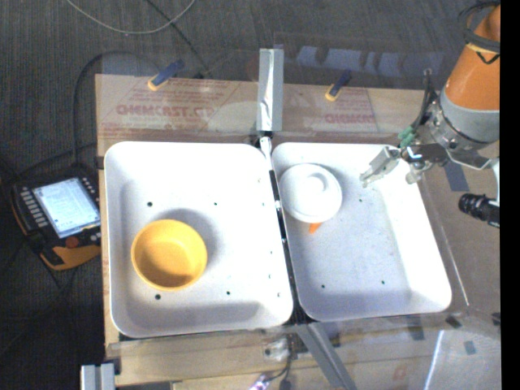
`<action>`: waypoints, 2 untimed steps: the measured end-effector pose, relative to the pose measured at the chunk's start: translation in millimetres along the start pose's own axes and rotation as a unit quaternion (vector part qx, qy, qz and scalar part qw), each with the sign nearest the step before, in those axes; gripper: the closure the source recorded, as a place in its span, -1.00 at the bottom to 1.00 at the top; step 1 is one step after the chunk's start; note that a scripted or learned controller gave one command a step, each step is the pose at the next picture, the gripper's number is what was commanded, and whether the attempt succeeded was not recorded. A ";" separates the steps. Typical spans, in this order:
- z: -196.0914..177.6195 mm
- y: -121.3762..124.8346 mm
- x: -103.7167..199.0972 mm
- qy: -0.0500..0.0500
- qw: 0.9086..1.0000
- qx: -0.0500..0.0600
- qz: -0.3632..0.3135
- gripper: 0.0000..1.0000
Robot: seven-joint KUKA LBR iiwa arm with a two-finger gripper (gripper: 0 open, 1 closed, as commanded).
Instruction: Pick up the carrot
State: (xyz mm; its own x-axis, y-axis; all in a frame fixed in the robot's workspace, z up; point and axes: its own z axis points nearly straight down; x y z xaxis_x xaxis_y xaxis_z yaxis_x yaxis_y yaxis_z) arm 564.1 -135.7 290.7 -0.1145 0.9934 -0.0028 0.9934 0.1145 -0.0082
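The gripper (390, 165) hangs over the right bin (406, 275) near its far edge, fingers spread with nothing between them. The carrot (314, 227) peeks out beside a white bowl (310, 190). A yellow bowl (169, 253) sits in the left bin (236, 177).

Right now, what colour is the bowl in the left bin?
Yellow. The bowl shows clearly in the camera view, in the left bin.

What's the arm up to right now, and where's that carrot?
Gripper over right bin's upper edge, nothing between fingers. Carrot mostly hidden under white bowl. Bowl blocks access.
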 end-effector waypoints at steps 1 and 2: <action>104.5 2.8 78.4 0.002 0.997 0.000 -0.079 -1.00; 105.4 -47.2 52.0 0.002 0.985 0.000 -0.174 -1.00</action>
State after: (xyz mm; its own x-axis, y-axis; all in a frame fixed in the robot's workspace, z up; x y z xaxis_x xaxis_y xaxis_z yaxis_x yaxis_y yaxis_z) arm 510.4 -89.9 185.5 -0.4484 0.8938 0.0032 0.8938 0.4484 -0.0080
